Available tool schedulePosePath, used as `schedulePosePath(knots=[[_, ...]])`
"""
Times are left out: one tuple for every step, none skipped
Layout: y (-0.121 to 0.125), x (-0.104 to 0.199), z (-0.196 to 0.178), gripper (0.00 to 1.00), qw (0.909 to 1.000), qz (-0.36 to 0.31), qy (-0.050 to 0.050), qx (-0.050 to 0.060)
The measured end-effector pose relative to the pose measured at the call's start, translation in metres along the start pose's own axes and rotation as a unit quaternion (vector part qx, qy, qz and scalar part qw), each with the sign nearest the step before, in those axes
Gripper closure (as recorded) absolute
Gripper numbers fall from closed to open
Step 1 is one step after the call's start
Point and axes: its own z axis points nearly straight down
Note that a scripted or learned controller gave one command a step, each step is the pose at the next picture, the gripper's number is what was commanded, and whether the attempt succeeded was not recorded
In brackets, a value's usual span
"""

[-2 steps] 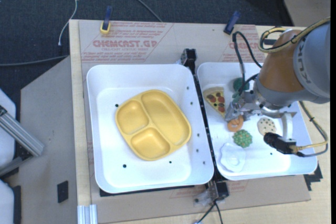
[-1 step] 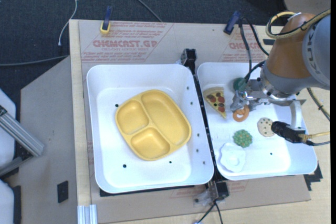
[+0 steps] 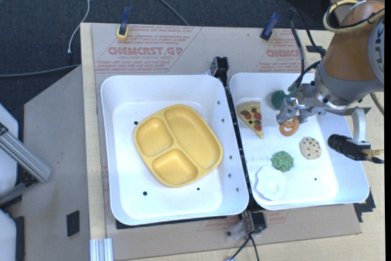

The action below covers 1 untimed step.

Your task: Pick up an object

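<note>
My gripper [image 3: 291,112] hangs over the back middle of the right bin [image 3: 348,192]. Directly below its tip is an orange ring-shaped toy [image 3: 289,127], partly covered by it; whether they touch is unclear. A dark green toy [image 3: 278,96] sits just left of the gripper. A pizza slice [image 3: 251,116] lies further left near the bin's left wall. In front lie a speckled cookie [image 3: 310,147], a green broccoli-like piece [image 3: 282,161] and a white egg-like piece [image 3: 270,182].
The left bin [image 3: 122,101] holds a yellow divided plate [image 3: 177,143]. A black clamp [image 3: 219,65] sits at the back where the two bins meet. Bare floor shows at the right bin's front right.
</note>
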Motion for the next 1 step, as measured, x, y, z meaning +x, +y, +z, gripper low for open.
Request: schedulePosePath(knots=[[0.0019, 0.0001, -0.0543, 1.0, 1.0, 0.0, 0.0, -0.001]])
